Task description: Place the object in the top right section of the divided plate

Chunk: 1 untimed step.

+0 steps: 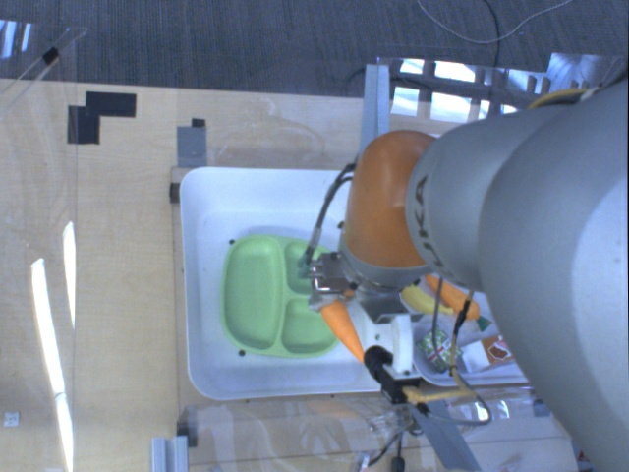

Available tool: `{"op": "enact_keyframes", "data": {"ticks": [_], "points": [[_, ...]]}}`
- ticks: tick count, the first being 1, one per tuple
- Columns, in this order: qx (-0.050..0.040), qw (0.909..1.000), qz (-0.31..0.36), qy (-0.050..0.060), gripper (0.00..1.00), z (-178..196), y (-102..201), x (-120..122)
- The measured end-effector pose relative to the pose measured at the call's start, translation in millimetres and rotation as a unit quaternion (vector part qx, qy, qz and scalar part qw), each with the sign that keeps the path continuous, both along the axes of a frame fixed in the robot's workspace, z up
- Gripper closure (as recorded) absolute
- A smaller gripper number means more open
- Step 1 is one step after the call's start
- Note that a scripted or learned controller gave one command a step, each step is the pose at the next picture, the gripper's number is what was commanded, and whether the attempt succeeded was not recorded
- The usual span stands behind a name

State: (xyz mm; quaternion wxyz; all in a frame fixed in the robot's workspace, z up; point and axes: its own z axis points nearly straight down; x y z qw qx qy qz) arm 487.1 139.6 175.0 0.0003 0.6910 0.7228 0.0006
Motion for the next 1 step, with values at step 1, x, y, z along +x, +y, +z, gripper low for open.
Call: {"op": "enact_keyframes", "data": {"ticks": [1], "points": [[0.0003,0.9997,0.023,-0.001,1.0,69.0,58.4,73.9]]}}
